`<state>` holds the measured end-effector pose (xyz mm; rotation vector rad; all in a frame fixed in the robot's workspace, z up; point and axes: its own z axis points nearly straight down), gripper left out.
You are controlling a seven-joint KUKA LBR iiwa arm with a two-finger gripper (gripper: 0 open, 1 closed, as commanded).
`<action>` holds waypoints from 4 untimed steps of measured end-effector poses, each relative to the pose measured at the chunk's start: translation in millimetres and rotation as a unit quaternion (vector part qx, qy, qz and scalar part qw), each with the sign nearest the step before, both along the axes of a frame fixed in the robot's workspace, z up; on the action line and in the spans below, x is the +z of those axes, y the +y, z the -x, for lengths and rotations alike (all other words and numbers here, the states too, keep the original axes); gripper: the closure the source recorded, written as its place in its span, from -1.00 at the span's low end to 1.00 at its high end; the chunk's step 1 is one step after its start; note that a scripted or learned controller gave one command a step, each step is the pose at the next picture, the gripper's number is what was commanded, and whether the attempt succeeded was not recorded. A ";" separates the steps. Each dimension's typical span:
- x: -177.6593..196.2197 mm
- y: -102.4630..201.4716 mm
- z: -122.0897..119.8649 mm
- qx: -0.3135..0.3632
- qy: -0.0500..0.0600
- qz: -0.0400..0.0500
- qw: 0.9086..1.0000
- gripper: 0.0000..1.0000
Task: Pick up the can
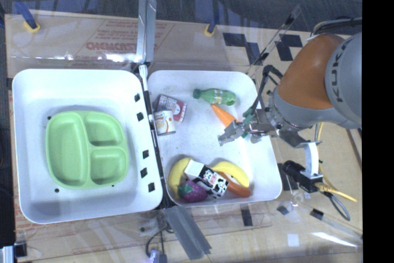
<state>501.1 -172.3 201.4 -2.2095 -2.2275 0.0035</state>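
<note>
The small cylindrical can with a white and orange label (164, 122) lies on its side in the right white bin (255, 86), close against that bin's left wall and about midway between its far and near edges. Touching it on the far right side is a flat red and white packet (171, 106). Nothing grips the can; it is well apart from the gripper.

Farther right, near the bin's far wall, a green plastic bottle (215, 95) lies on its side, and just nearer than it an orange carrot-shaped toy (223, 113) points toward the near right. The grey two-finger gripper (225, 137) hangs just near of the carrot, over the bare white floor of the bin, its fingers spread a little with nothing between them (they look parted, though the metal is small and blurred). Behind it the grey arm with its orange band (311, 74) comes in from the right.

At the near edge of the same bin sits a heap: a yellow banana (177, 172), a purple bunch of grapes (192, 191), a white carton with black cow patches (210, 179), and a second yellow banana (235, 172) with something orange just under it.

The left white bin (28, 206) holds a light green divided tray (86, 148) with three compartments, lying flat.
</note>
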 end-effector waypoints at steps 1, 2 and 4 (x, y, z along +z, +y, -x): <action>-110.9 75.4 -11.5 -0.081 0.000 0.000 0.997 -1.00; -101.6 75.3 -11.3 -0.079 0.001 0.001 0.997 1.00; -10.9 177.7 -56.2 0.108 0.000 0.000 0.994 1.00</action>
